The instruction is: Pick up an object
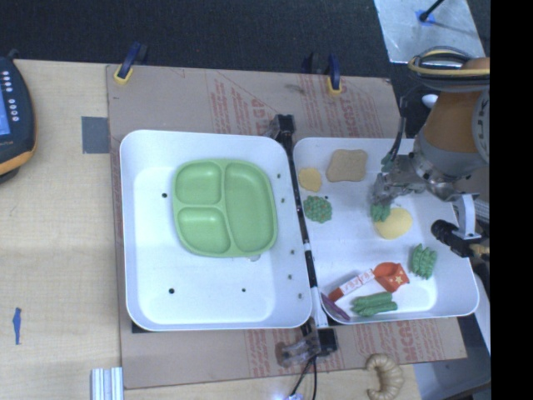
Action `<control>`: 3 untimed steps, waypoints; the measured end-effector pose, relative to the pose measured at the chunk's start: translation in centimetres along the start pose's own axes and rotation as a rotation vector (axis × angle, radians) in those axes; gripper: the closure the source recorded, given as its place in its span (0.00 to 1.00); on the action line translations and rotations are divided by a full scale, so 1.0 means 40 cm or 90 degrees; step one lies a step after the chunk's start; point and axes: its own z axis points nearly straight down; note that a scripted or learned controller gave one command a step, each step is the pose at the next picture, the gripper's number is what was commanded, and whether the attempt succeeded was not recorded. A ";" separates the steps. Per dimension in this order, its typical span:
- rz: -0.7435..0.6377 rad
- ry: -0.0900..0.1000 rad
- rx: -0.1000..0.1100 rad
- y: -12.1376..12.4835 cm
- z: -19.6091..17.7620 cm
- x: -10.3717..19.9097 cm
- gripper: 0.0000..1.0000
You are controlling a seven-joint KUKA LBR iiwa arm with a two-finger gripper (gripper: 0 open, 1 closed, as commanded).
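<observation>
- Two shallow white bins sit side by side on a brown board laid over the wooden surface [58,248]; the left bin [150,298] is the larger in view, the right bin [450,298] lies against its right edge.
- Arm [454,119], grey with an orange band, reaches in from the right over the far right part of the right bin.
- Green divided plate [225,207], three compartments, lies flat in the far half of the left bin.
- Gripper [385,200] points down into the right bin, its tips at a small green piece [380,212] that touches the left side of a yellow round object [395,222]. Whether the fingers are released or clenched on anything cannot be told from this angle.
- Tan slice-shaped item [346,165] lies near the far edge of the right bin, left of the gripper.
- Red and white packet [371,280] lies in the near part of the right bin, with a green bean-like object [374,305] just on its near side.
- Green leafy object [423,261] sits near the right wall of the right bin.
- Green broccoli-like object [317,209] rests by the left wall of the right bin; a small yellow disc [311,178] lies just beyond it.
- Blue and yellow clamps hold the board's far edge.
</observation>
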 end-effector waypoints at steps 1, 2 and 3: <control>0.003 0.002 0.002 -0.178 -0.144 -0.079 1.00; 0.001 0.001 -0.003 0.001 -0.274 -0.013 1.00; 0.001 0.001 -0.002 -0.001 -0.272 -0.012 0.00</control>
